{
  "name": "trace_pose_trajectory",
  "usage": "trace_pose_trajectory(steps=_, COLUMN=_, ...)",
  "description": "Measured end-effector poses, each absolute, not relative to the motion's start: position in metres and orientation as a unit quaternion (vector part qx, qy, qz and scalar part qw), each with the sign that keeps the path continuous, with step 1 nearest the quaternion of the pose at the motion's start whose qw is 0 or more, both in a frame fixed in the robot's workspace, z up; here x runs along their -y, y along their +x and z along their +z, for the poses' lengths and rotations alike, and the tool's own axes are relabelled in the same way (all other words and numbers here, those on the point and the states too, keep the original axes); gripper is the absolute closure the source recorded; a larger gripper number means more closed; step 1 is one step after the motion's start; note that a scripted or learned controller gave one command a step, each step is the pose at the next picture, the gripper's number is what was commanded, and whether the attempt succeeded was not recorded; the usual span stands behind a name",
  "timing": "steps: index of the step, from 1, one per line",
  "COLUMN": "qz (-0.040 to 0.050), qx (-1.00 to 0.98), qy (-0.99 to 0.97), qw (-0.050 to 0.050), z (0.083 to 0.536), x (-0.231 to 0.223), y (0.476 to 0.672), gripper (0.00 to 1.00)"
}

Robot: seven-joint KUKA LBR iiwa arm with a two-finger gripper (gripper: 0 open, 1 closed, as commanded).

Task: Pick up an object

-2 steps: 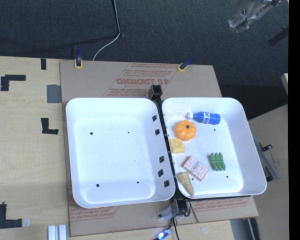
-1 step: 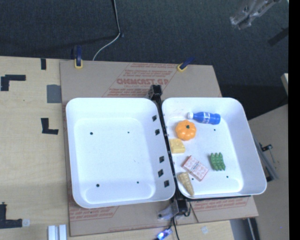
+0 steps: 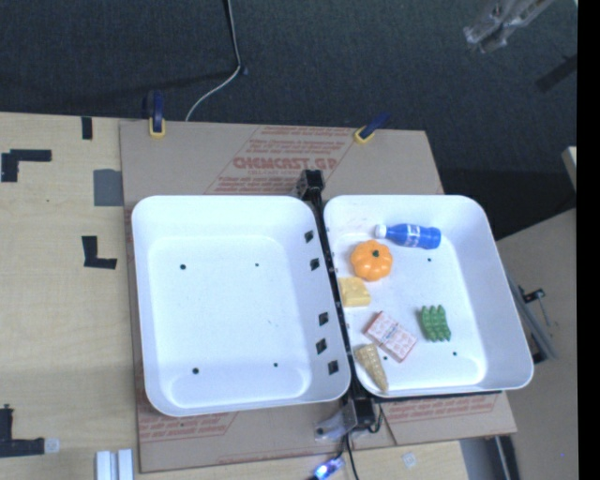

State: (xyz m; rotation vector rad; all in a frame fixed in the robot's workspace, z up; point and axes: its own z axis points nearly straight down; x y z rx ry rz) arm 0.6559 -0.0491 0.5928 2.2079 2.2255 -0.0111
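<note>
Closely bunched, pumpkin touches cheese beside bottle.

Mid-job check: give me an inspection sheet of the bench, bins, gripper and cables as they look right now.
Surface: cardboard sheet under two white bins.
Job's things: right bin holds blue bottle, orange pumpkin, yellow block, pink packet, green piece, pale corn-like item.
Left bin: nothing seen inside.
Clutter: nothing seen.
Gripper: top right, blurred, away from the bins.
Cables: white cable at top; wires below the bins.
Surroundings: dark floor, clamps on cardboard.
</note>
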Motion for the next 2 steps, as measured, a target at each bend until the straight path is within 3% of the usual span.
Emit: trace_pose_trajectory(steps=2, qz=-0.0042, qx=-0.71, qy=0.704, qw=0.004, z=0.6125, x=0.0484, y=0.6565, gripper=1.0)
